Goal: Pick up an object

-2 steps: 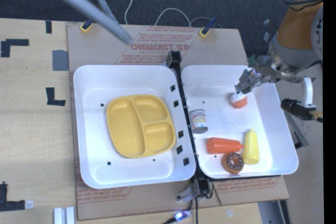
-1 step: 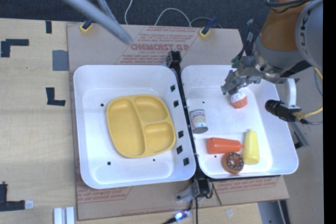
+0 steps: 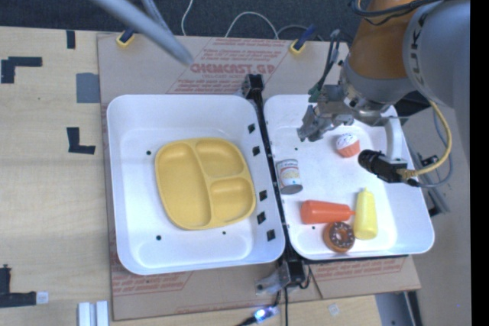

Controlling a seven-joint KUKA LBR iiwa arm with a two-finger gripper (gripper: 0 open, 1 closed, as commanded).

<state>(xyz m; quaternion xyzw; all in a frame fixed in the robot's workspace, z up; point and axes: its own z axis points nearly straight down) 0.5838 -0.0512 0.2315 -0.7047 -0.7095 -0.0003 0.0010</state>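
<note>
Hovering low over the far half of the right bin (image 3: 425, 240), the gripper (image 3: 319, 121) — nothing visibly clamped, and too dark and foreshortened to tell jaw state. Nearest candidate: the little cupcake toy (image 3: 348, 144), sitting just beside the tool toward the bin's right edge. Probably light, hard plastic, rounded and a bit slippery; best pinched across the orange base, not the domed white top. Against the left wall, a small can (image 3: 289, 175), upright (stiff, easy to tip). Along the near edge: an orange carrot (image 3: 325, 211), a yellow bottle (image 3: 365, 214), a donut (image 3: 338, 237), packed close. In the left bin (image 3: 130, 164), a yellow divided tray (image 3: 205, 182), flat, awkward.
</note>
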